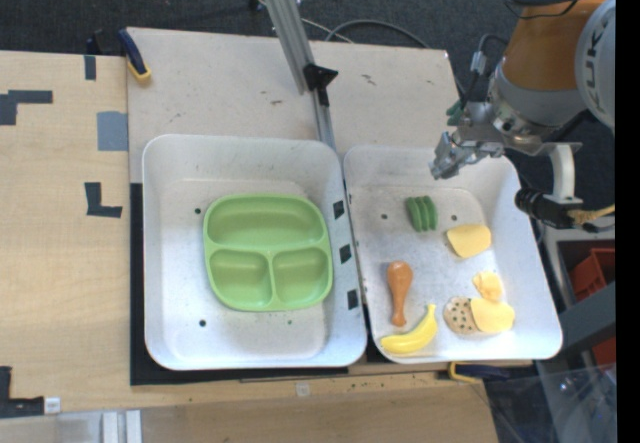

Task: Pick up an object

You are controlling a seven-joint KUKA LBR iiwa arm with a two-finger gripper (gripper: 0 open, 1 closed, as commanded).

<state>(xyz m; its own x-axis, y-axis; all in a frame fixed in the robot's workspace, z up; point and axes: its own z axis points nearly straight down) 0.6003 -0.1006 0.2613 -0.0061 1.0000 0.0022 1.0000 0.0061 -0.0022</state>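
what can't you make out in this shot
- End effector: blurred and small in the camera view, so open or shut is unclear.
- Small yellow pieces beside the cookie: overlapping, too small to identify.
- Arm: cut off by the right edge.

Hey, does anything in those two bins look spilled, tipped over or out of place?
Nothing stands out. The green divided plate lies flat in the left bin; the toy foods, including the banana and drumstick, lie loose in the right bin, none spilled outside.
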